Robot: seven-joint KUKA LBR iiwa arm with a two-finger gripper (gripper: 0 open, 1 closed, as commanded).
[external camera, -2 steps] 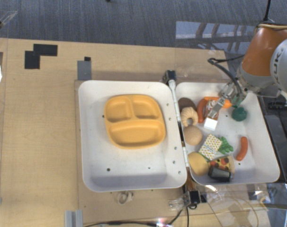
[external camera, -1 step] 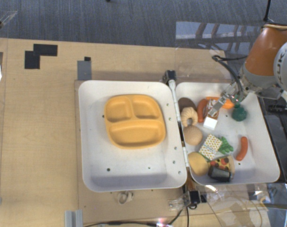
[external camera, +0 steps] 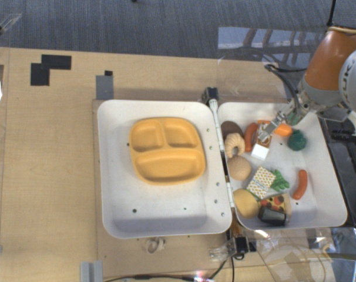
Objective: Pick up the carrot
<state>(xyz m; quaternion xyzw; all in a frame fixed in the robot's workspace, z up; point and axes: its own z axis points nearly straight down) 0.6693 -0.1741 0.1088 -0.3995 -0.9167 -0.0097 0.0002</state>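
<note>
The carrot (external camera: 283,130) is a short orange piece with a dark green leafy top (external camera: 296,140), lying in the upper part of the right bin (external camera: 333,198). My gripper (external camera: 269,130) reaches in from the upper right and hangs low over the bin, just left of the carrot's orange end and touching or nearly touching it. The gripper's own body hides what lies directly under its tip. A white cube (external camera: 259,152) sits just below it.
The right bin also holds a curved orange sausage (external camera: 251,135), a bread roll (external camera: 234,143), a round tan ball (external camera: 239,168), a checked packet (external camera: 261,182), a red sausage (external camera: 300,184) and a yellow potato (external camera: 246,202). A yellow divided tray (external camera: 166,150) lies in the left bin (external camera: 116,210).
</note>
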